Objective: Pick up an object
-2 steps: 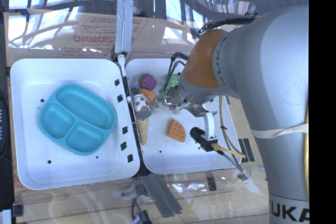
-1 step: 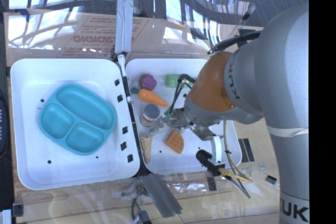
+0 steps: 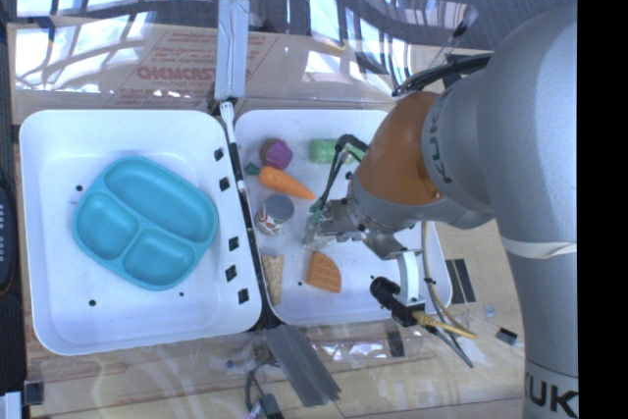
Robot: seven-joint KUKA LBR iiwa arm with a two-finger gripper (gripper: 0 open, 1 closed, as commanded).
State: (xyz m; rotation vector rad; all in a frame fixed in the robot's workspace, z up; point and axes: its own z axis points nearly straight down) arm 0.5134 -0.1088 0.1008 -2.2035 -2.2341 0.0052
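Your tool hangs low in the right bin, between the can and waffle wedge; its opening, you cannot tell, seemingly hidden.

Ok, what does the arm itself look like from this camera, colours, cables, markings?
A thick grey KUKA arm with a rounded orange band above the wrist. Thin dark cables loop over it. The tool is small, dark metal. White "KU" lettering shows low on the grey housing.
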